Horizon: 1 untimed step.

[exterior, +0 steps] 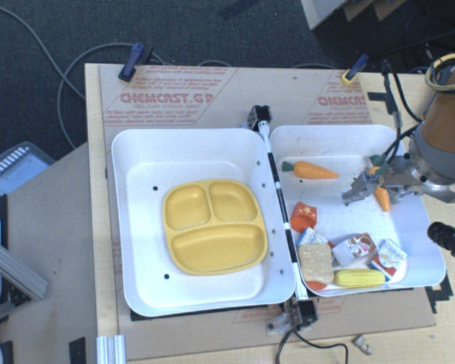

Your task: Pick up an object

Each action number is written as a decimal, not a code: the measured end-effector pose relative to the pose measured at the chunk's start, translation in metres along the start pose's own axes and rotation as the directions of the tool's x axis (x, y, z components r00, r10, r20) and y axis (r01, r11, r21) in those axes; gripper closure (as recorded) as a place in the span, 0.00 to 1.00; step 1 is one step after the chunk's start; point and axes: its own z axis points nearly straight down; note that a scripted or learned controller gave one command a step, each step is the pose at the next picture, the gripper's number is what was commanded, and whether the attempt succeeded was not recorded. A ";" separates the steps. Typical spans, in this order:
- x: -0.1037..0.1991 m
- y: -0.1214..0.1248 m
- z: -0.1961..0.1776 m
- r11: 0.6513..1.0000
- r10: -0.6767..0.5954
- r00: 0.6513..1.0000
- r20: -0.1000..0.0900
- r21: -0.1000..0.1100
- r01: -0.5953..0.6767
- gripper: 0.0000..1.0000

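Arm: enters from the right edge, wrist above the right bin [421, 226].
Gripper [371, 186]: low over the right bin's upper right area, pointing left.
Fingers: state cannot be determined; a small orange piece [382, 197] sits right at the tips, contact unclear.
Carrot [315, 171]: lies flat in the right bin, upper left area, apart from the gripper.
Red item [303, 217]: near the bin's left wall, mid-height.
Bread slice [316, 264]: front left corner of the right bin.
Corn cob [359, 278]: along the front wall, just beside the bread slice.
Yellow divided plate [214, 227]: centred in the left bin [136, 165].
Tabletop [212, 89]: carries both bins side by side.
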 end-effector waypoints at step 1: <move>-0.086 0.034 0.132 1.000 -0.003 1.000 -0.003 -0.002 0.003 0.00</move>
